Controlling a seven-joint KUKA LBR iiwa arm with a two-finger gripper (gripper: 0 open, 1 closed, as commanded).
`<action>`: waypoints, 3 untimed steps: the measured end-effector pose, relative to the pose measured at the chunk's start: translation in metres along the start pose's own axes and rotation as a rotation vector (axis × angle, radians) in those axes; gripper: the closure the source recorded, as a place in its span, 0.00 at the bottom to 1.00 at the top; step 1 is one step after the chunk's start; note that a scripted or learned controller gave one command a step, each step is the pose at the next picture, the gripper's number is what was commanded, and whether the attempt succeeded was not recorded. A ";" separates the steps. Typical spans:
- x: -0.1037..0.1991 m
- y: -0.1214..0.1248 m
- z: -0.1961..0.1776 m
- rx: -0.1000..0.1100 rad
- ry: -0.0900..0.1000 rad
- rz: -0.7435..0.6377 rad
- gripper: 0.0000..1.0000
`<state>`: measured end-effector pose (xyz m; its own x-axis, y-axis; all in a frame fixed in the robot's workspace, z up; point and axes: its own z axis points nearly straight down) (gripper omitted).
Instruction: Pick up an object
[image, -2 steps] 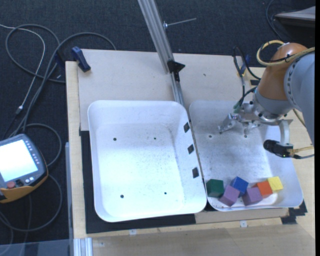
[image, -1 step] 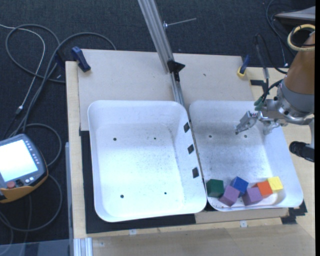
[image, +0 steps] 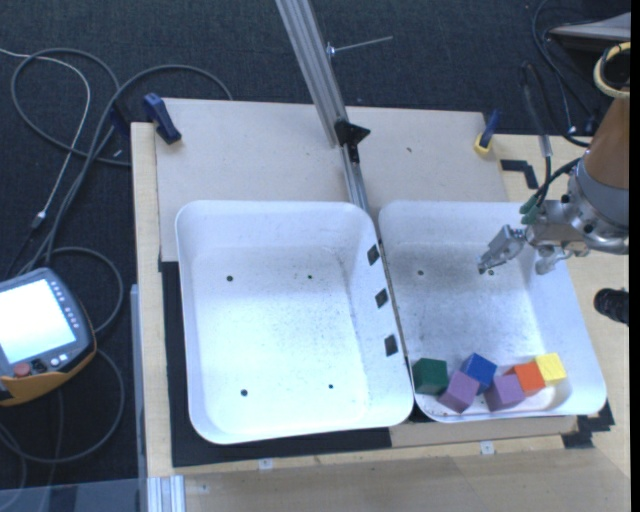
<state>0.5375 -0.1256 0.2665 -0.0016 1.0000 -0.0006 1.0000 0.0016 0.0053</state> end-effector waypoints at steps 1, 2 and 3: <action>-0.006 0.023 -0.019 0.000 -0.001 -0.001 0.00; 0.014 0.039 0.111 0.015 0.004 -0.001 0.00; -0.026 0.078 0.036 -0.006 -0.004 0.002 0.00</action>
